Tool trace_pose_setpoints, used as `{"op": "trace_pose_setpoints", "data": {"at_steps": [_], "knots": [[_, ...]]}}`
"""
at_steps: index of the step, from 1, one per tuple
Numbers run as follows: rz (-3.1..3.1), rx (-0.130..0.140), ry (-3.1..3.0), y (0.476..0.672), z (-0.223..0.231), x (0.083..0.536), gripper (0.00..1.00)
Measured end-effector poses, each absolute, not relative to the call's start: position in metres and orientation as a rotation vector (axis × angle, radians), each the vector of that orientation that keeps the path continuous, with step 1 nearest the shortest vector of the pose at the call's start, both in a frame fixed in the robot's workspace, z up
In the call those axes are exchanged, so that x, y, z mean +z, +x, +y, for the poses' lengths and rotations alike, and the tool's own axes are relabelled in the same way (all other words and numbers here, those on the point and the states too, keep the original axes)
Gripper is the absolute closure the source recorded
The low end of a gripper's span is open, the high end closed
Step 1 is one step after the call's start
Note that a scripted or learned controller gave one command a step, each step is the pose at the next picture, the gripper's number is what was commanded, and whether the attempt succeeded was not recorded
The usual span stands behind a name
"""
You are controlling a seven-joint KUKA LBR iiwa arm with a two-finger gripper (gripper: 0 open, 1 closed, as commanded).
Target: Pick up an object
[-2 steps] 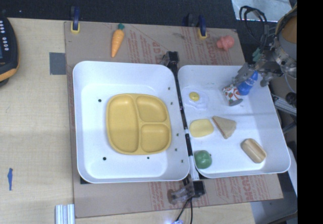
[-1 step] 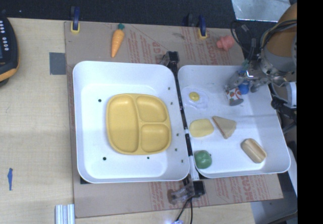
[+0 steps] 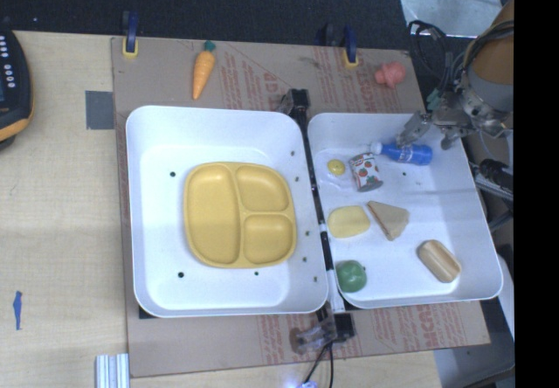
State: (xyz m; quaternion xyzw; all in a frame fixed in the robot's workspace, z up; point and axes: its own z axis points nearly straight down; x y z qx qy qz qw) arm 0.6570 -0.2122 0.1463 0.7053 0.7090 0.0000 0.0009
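Observation:
My gripper hangs over the back right corner of the right bin, fingers spread open. Just below and left of the fingertips lies a blue bottle with a white cap, on its side on the bin floor; nothing is between the fingers. Left of the bottle stands a small white carton with red print, beside a small yellow piece. Nearer the front lie a pale yellow oval, a tan wedge, a brown bread roll and a green round item.
The left bin holds a yellow divided plate. Behind the bins, on the brown board, lie a toy carrot and a pink item. Clamps sit on the board's back edge. A dark device rests at far left.

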Motion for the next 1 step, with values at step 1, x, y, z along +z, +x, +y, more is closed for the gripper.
{"op": "trace_pose_setpoints", "data": {"at_steps": [1], "knots": [[2.241,-0.009,2.219,0.5980,-0.1473,0.0885,0.00]]}}
